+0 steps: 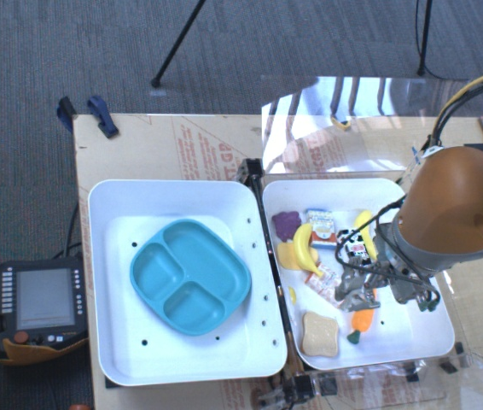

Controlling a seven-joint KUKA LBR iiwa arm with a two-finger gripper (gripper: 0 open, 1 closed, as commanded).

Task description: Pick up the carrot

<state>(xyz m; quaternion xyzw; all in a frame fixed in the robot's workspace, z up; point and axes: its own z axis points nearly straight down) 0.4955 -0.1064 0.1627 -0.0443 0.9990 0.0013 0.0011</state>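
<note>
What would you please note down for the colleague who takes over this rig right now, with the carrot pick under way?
Tool: down low in the right white bin, directly above the small orange carrot with the green tip; its finger state cannot be read from this view.
Carrot: lying on the bin floor near the front, just right of the tan toast slice. A yellow banana and a purple grape bunch lie further back.
Left white bin: holds the blue divided plate.
Done: arm positioned over the carrot.
Left: grasp it, lift it, confirm it sits between the fingers.
</note>
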